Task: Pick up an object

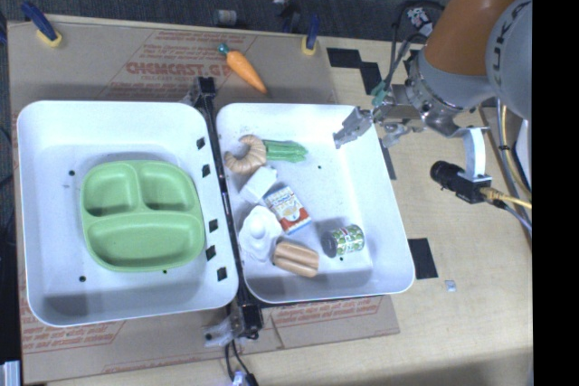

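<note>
Red print on the cardboard (181, 59) under the two bins reads roughly "CHEMCAST"; the smaller lines are too blurred to read. The small carton (288, 207) in the right bin (384, 221) has a red and white label whose words are too small to make out. Beside it lie a green can (345, 240) on its side, a hot dog (295, 258) with its long axis running left to right, a white bottle (256, 229), a pretzel (244, 155) and a green vegetable (285, 151). A carrot (244, 70) rests on the cardboard, its tip pointing lower right. A green tray (142, 214) sits in the left bin (45, 194). The gripper (348, 129) hangs over the right bin's upper right corner, holding nothing; whether it is released or clenched I cannot tell.
</note>
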Controlling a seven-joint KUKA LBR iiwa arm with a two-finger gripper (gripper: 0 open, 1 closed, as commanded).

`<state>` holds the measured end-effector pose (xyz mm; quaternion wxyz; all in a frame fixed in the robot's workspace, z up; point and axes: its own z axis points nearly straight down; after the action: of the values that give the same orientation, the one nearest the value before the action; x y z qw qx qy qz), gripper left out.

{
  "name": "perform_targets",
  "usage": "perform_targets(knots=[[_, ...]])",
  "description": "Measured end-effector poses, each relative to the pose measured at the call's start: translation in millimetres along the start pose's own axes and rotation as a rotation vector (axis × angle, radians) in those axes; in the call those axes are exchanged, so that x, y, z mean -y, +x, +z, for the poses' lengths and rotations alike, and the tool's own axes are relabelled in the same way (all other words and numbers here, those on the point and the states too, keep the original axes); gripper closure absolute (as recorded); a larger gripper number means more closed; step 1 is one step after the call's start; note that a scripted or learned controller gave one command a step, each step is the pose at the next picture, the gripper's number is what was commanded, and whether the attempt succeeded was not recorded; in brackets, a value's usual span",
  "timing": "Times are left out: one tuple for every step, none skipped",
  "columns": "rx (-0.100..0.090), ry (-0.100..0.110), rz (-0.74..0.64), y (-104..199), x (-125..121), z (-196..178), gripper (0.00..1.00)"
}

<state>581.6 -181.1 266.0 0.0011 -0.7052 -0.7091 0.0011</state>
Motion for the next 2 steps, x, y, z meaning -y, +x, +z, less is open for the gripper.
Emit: perform_targets(knots=[[-0.001, 0.000, -0.001, -29, 27, 174, 0.00], [0.001, -0.005, -0.001, -10, 1, 53, 0.00]])
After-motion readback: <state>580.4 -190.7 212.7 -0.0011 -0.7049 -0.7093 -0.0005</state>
